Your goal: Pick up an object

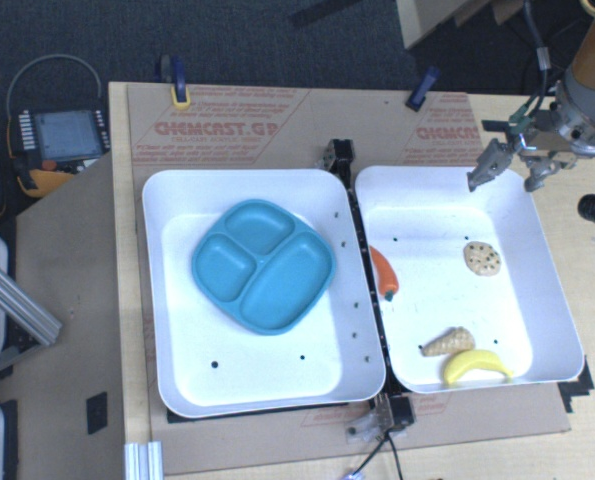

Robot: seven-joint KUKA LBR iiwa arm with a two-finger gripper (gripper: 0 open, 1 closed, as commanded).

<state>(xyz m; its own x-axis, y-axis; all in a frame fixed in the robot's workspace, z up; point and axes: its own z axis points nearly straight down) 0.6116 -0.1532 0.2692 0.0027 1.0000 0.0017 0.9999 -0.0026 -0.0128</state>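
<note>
1. Two shallow white bins side by side on a cardboard-covered bench (pixel 277 118): left bin (pixel 167 298), right bin (pixel 547 268), inner walls nearly touching along the middle.
2. In the left bin: one blue divided plate (pixel 264 279), three compartments, lying flat slightly above the bin's middle, turned at an angle to the walls.
3. In the right bin, against the left wall: one orange carrot (pixel 383 272), green tip pointing toward the near edge.
4. In the right bin, toward the right wall, about mid-depth: one round cookie (pixel 482 258) with dark chips, lying flat, well apart from the carrot.
5. In the right bin, near the front edge: one yellow banana (pixel 475 367), curved, ends pointing down toward the front wall.
6. Just above and left of the banana, touching or nearly touching it: one tan cone-shaped item (pixel 448 342), kind not clear.
7. Over the far right corner of the right bin: gripper (pixel 513 169), fingers spread wide, nothing between them, well apart from every object in the bin.
8. Above the gripper, at the frame's right edge: grey arm (pixel 587 98) with cables.
9. Off the bench, upper left: handheld controller (pixel 65 133) with screen and coiled cable.
</note>
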